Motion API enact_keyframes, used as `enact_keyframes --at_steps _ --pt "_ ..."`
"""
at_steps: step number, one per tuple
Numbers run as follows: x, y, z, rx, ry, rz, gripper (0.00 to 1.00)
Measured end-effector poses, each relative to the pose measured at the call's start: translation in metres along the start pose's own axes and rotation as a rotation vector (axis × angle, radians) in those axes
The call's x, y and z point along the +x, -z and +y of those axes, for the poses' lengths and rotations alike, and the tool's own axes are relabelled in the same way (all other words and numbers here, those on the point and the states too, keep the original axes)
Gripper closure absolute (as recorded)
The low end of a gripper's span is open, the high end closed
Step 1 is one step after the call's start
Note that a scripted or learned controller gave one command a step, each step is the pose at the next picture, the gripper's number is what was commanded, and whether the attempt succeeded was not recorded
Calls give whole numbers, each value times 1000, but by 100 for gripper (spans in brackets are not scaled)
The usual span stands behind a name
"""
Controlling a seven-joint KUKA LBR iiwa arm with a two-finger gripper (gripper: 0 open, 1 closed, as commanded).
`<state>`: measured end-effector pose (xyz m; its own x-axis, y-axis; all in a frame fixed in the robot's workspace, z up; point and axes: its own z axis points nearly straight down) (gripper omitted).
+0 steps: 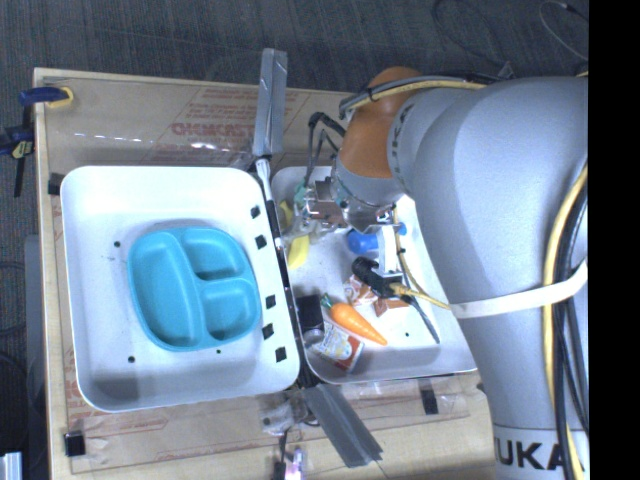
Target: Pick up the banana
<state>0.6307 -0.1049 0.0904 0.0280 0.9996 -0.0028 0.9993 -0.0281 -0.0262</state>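
Over in the right bin (425,353), the arm (480,188) is hunched way down, with its orange band (368,138) sitting above the wrist and the gripper (322,211) parked at the far end of that bin, close to the divider between the two bins. Honestly can't tell what state the claw is in, the wrist hardware covers it from this angle. The banana (297,250) is lying in the same bin, right against the wall nearest the left bin, just below the gripper as seen from the camera; whether the two touch, I can't make out. Further toward the near end of the right bin there's a carrot (357,323) resting partly on a small carton (338,349), plus a black thing (309,314) beside it near the divider. A blue object (363,241) peeks out under the wrist. Next door, the left bin (90,298) holds a blue divided tray (195,286) sitting flat around the middle.
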Motion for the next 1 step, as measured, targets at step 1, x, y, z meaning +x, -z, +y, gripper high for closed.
enact_keyframes --at_steps 1 --pt "32 103 17 -24 30 3 100"
